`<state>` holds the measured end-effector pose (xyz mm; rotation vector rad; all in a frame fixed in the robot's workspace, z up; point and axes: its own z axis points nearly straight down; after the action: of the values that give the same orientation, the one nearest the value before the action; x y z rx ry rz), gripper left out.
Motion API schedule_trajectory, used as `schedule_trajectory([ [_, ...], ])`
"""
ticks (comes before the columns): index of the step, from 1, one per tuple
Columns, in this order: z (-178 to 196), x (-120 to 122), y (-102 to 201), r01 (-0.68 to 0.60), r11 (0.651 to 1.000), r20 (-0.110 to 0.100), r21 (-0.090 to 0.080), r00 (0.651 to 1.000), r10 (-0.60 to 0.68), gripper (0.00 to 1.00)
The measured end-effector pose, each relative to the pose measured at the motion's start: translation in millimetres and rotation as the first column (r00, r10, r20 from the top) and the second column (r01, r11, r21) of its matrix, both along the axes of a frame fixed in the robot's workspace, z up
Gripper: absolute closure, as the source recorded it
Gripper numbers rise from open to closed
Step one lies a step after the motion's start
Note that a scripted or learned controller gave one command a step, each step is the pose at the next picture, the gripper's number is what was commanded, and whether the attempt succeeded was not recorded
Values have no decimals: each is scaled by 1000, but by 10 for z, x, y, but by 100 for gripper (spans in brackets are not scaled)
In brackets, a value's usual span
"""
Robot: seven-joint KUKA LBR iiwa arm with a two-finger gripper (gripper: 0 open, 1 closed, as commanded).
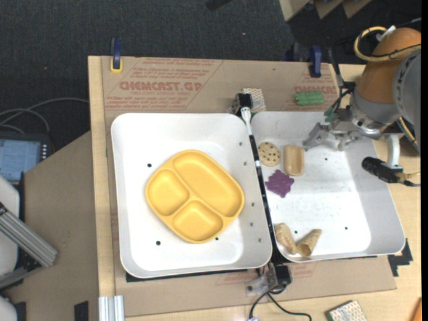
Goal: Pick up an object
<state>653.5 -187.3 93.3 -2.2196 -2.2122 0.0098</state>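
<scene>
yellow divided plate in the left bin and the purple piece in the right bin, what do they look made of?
Yellow plate: looks like molded plastic, smooth with a soft sheen, one even color, rounded compartment walls. Purple piece: matte and lumpy in outline, probably rubber or soft plastic toy food; too small to be sure.

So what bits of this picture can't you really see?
- Gripper: too small and blurred in the camera view to tell if it holds anything.
- Arm: cut off by the right edge.
- Cookie: its marks are too tiny to make out.
- Right bin: near corner is hidden by the two cones.
</scene>
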Motion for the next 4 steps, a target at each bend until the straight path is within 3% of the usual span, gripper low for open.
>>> schedule_trajectory([
  [1,-91,133,412,-6,1000,7,0,1000,6,0],
  [2,-89,-683,680,-1,1000,3,2,1000,1,0],
  [3,16,-642,664,-1,1000,11,-1,1000,1,100],
  [4,979,-494,1499,-13,1000,21,1,1000,12,100],
])
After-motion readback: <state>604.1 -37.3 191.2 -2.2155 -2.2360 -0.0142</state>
